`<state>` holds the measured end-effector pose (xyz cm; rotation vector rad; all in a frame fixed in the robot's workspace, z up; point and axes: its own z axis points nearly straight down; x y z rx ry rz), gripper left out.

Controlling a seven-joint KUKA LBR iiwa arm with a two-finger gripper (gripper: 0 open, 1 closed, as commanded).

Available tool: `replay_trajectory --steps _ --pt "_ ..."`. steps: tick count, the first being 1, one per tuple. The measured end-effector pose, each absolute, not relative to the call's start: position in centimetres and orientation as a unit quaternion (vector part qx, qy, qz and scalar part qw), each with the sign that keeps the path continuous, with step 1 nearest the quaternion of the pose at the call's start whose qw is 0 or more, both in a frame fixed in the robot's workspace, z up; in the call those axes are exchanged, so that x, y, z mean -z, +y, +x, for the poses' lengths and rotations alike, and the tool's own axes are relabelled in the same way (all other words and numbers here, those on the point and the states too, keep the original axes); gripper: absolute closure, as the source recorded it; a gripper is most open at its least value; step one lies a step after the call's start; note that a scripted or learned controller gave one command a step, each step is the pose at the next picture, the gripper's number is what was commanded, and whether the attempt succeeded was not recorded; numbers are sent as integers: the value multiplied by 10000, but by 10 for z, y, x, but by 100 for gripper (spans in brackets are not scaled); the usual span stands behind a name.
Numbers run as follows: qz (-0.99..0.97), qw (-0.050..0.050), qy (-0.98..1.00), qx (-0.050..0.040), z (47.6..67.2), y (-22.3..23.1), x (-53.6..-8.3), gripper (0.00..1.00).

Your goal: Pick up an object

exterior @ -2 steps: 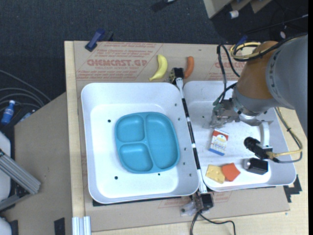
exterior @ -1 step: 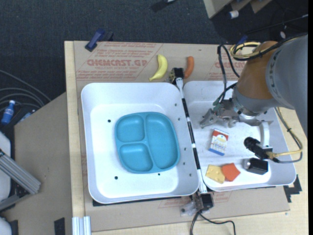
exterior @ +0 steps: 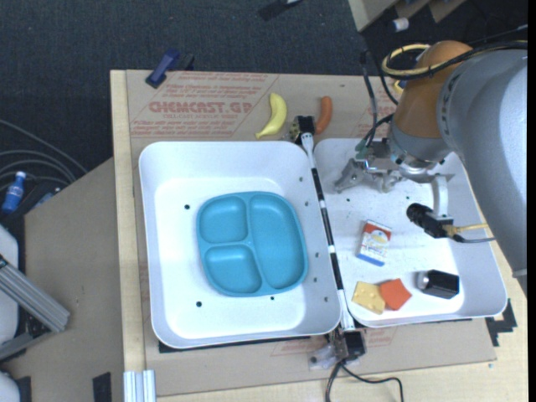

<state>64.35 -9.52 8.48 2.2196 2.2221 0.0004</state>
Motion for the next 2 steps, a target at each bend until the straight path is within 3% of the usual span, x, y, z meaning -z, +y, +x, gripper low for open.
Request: replay_trajectory --steps 1,2 --pt "7072 -12 7070 6 601 -95 -84 0" --pt "7066 7 7076 -3 644 -98 -85 0"
